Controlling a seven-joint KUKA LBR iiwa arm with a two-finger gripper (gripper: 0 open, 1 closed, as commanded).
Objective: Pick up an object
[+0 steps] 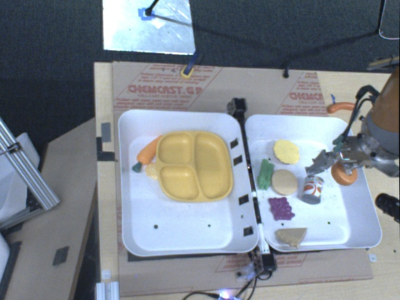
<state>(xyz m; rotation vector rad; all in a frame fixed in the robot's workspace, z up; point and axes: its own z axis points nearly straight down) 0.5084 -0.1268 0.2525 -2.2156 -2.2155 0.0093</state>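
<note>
The arm is reaching in from the right, over the right bin (359,230). Its claw (320,162) is hanging low above the bin floor. One grey finger (317,161) is sticking out to the left. I cannot tell if the claw is open or closed, and nothing is showing between its parts.

A small can (312,189) with a red and white label is sitting just below the claw, very close to it. I cannot tell if they are touching. An orange round thing (344,174) is lying just to the right of the can, partly under the claw.

A yellow round piece (286,151) is lying to the left of the claw, near the top of the bin. A tan round piece (284,182) is lying below it, just left of the can. A green piece (265,174) is lying beside the tan one, close to the bin's left wall. A purple bunch of grapes (281,208) is sitting lower down, and a tan wedge (291,235) is lying near the bottom edge.

In the left bin (134,230), a yellow tray (190,165) with three parts is lying in the middle. A toy carrot (147,151) is lying against its left side. Both bins are sitting on the tabletop (106,92).
</note>
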